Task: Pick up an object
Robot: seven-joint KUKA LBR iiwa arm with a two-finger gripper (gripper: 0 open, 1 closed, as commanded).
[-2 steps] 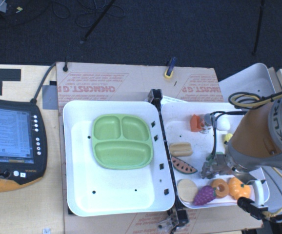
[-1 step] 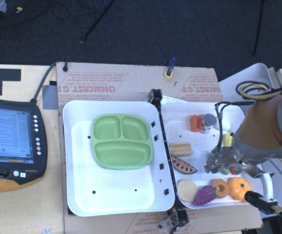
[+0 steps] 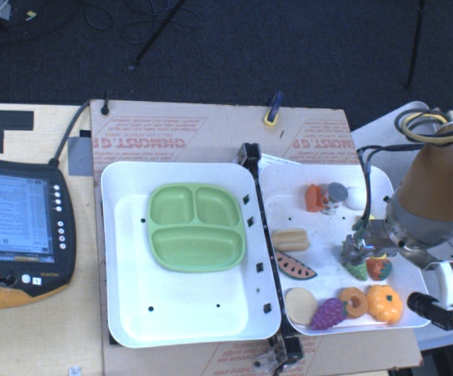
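Note:
My gripper (image 3: 359,251) hangs low over the right side of the right bin (image 3: 283,202), reaching in from the right edge. Just beside it, to the lower right, lies a red strawberry (image 3: 378,269) with a green piece (image 3: 357,271) touching the gripper's tip. A hot dog bun (image 3: 291,240) and a watermelon slice (image 3: 295,267) lie to the gripper's left. Along the bin's front edge sit a pale round cookie (image 3: 299,301), purple grapes (image 3: 328,313), a donut (image 3: 353,301) and an orange pumpkin (image 3: 385,303). Nothing shows as held.
At the back of the right bin are an orange-red item (image 3: 315,197), a grey piece (image 3: 336,192) and a white egg (image 3: 356,198). The left bin (image 3: 125,304) holds a green divided plate (image 3: 196,227). A control pendant (image 3: 21,229) lies left of the bins.

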